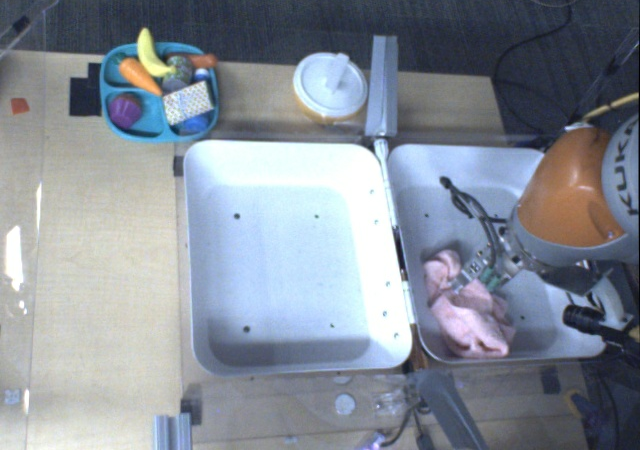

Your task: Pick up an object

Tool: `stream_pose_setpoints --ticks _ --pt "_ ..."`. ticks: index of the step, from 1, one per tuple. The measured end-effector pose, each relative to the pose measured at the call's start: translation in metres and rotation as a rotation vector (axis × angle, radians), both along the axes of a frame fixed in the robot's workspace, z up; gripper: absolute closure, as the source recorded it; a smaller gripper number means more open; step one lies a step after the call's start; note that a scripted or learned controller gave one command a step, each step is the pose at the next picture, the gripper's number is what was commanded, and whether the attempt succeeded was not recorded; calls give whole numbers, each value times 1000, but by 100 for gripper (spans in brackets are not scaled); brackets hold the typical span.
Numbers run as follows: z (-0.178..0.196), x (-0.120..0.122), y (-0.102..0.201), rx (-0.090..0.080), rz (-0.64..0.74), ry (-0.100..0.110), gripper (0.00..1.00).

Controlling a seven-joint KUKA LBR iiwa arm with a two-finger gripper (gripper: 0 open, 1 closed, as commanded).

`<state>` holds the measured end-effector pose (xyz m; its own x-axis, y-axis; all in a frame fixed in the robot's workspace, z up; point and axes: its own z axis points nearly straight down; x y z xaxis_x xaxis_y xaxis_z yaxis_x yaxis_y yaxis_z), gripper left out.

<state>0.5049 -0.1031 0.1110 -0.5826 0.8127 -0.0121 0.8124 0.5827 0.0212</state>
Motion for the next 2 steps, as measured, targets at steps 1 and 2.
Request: stream_pose_setpoints --ticks 1,2 --pt "75 55 53 -1 -106 14 100" --pt "130 109 57 3 -459 15 100"
